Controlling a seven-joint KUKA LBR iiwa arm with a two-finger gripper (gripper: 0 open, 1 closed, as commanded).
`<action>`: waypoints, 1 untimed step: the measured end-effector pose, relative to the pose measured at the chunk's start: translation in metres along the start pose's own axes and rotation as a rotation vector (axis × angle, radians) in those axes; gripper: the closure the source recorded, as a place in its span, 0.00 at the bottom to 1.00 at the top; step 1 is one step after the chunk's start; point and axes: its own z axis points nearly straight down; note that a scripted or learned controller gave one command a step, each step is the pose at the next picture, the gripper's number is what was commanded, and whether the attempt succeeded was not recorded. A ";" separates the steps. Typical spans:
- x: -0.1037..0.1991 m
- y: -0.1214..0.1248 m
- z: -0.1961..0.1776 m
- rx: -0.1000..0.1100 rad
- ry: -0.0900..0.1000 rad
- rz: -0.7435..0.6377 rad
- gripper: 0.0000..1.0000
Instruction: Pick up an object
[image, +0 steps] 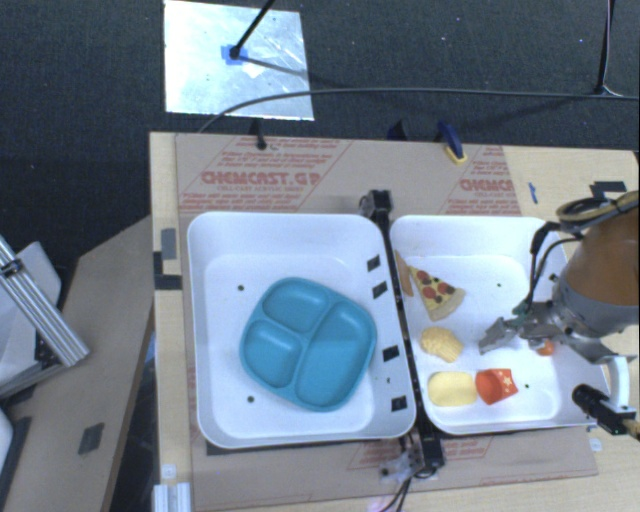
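Observation:
The right bin (470, 228) holds several toy foods. A pizza slice (435, 291) lies near its far left corner. A pale yellow lump (441, 345) sits below the slice, with a yellow block (451, 389) and a red piece (496, 385) side by side near the front wall. My gripper (506, 333) hangs low over the right half of this bin, just above and right of the red piece and apart from it. A small orange-red bit (545, 349) shows right beside the gripper body; I cannot tell whether it is held.
The left bin (290, 228) carries a blue divided plate (308, 343). A black clamp strip (385, 290) runs between the two bins. The grey arm with its orange band (605, 270) covers the right bin's right side. Cables lie past the bench's far edge.

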 end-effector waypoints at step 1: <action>-0.001 0.001 -0.013 -0.005 -0.002 0.000 1.00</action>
